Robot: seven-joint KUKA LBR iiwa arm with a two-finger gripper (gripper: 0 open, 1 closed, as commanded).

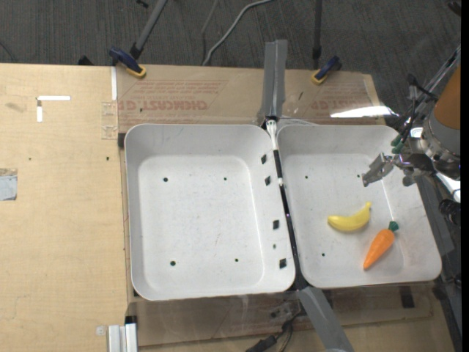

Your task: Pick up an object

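We see two candidates for picking, both in the right bin (352, 144). A yellow banana (350, 219) lies on the bin floor, toward the near edge of the bench and roughly midway across that bin, curved with its ends turned up toward the far side. Just beside it, nearer the bin's right wall and near-right corner, lies an orange carrot (379, 248) with a small green top; it sits at a slant, green end pointing toward the far right. The two are close but apart, with a strip of white floor between them.

The pincer (378, 170) hangs over the far-right part of the same bin, reaching in from the bench's right edge. We can make out a grey fingertip pointing left and down toward the bin floor, well apart from the banana and the carrot. Nothing sits between its fingers, and it touches neither object. Whether the fingers stand apart or together, we cannot tell from this angle.

The left bin (146, 218) lies alongside, its right rim touching the right bin's left rim along the middle of the bench. Beyond the bins' far edge, a cardboard sheet (190, 101) lies flat, held by two clamps (128, 62) with blue and yellow handles.
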